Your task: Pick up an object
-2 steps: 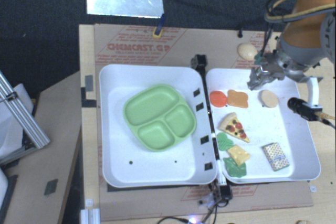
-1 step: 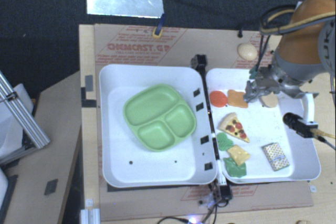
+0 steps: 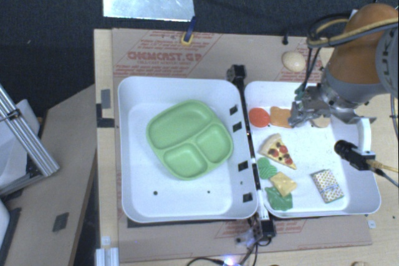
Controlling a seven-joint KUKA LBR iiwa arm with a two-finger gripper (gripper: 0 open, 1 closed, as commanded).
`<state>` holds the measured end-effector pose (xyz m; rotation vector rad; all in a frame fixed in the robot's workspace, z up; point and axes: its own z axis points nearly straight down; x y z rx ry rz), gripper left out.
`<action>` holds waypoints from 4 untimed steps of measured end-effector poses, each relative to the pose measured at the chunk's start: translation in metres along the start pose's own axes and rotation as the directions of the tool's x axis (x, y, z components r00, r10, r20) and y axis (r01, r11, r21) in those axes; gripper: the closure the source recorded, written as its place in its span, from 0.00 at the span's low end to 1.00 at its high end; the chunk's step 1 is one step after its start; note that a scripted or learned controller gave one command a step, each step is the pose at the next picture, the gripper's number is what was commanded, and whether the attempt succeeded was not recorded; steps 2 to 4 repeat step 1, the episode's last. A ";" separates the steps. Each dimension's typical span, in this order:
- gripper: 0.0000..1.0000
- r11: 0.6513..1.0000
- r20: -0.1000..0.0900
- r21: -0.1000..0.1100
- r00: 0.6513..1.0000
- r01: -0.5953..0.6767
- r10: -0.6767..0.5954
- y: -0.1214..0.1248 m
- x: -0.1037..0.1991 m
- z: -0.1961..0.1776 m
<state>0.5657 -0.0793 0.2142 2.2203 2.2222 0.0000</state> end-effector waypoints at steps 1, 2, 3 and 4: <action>1.00 1.000 0.000 -0.003 1.000 0.001 -0.001 -0.003 -0.001 -0.021; 1.00 1.000 0.000 -0.003 1.000 0.001 -0.001 -0.003 -0.001 -0.021; 1.00 1.000 0.000 -0.003 1.000 0.001 -0.001 -0.003 -0.001 -0.021; 1.00 1.000 0.000 -0.003 1.000 0.001 -0.001 -0.003 -0.001 -0.021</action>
